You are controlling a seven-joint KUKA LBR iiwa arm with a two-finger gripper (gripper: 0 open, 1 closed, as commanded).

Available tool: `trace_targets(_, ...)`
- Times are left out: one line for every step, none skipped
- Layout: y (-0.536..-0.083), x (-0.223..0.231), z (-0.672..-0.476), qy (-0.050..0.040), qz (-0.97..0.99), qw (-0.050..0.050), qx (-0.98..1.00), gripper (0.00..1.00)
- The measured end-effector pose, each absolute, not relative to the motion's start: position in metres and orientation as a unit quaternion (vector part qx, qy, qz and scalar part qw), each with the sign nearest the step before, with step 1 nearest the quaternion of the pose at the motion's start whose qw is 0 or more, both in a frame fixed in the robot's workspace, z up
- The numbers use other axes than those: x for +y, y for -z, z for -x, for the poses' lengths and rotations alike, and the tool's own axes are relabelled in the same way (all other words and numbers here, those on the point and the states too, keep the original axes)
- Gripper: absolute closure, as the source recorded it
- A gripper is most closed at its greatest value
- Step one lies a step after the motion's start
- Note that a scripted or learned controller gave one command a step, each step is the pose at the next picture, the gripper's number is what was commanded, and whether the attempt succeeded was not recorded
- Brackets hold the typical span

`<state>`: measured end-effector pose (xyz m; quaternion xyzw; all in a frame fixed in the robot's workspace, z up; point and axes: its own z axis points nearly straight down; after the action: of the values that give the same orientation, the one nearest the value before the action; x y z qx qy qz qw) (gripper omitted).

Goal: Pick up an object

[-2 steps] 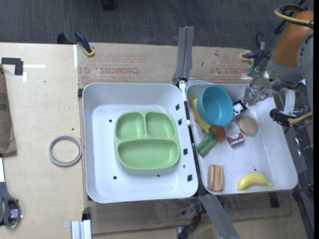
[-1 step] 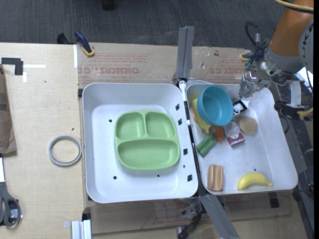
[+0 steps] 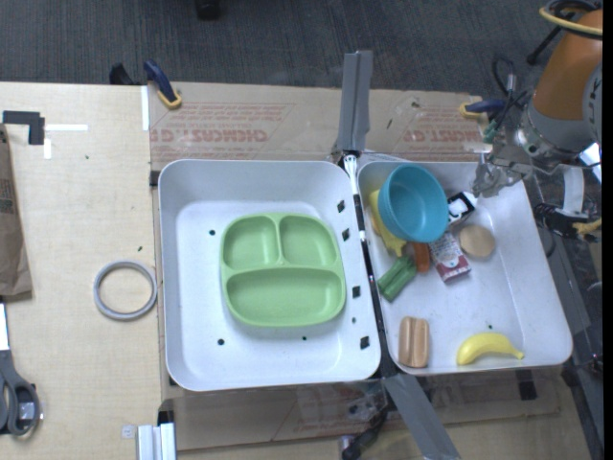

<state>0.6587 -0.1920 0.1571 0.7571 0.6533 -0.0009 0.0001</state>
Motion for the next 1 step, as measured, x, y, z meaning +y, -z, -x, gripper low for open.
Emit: trace_targets(-0.1571, -0.1917, -0.6587, 0.0010, -0.757, 0.000, 0.653, 0.00)
